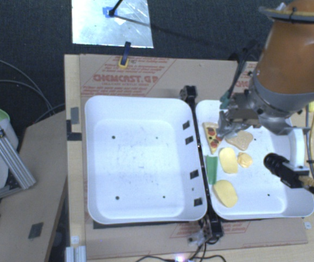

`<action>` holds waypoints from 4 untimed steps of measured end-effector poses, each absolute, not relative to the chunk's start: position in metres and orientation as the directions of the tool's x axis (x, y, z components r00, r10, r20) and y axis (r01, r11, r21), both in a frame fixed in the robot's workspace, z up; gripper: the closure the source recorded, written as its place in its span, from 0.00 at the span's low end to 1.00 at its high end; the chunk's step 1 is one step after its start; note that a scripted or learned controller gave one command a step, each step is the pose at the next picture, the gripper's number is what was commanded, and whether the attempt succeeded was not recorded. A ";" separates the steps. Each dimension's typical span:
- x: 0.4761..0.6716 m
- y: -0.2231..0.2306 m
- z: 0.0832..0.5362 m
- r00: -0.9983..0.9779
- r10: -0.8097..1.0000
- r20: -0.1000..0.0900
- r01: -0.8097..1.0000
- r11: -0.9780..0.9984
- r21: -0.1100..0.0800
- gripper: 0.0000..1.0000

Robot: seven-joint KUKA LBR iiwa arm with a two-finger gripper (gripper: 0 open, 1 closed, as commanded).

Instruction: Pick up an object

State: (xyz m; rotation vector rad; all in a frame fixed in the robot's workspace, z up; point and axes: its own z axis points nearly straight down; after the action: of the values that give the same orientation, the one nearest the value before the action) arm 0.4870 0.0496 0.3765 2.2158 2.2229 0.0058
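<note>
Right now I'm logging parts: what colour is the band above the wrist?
Orange band, seen in the camera view.

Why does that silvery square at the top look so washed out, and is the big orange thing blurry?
In the camera view, the shiny sheet throws back glare, so it looks pale and streaky; the arm's orange band sits close to the lens and looks soft; the left bin is lit evenly, with faint shadow along its walls.

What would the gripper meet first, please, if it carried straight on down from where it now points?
Most likely the pizza slice, which lies right under the gripper in the right bin, with the tan toast piece close beside; height above them is unclear.
</note>
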 end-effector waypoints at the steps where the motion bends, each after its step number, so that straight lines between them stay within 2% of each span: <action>1: 0.550 0.004 0.248 0.004 1.000 -0.003 1.000 -0.004 -0.008 1.00; 2: 0.538 0.038 0.305 -0.007 1.000 0.002 1.000 0.007 0.006 1.00; 3: 0.538 0.036 0.302 -0.004 1.000 0.000 1.000 0.004 0.003 0.00; 4: 0.636 0.096 0.293 -0.009 1.000 0.001 1.000 0.009 0.010 0.00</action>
State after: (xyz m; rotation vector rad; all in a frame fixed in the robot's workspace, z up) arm 0.6364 0.0963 0.2934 2.2070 2.2269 0.0131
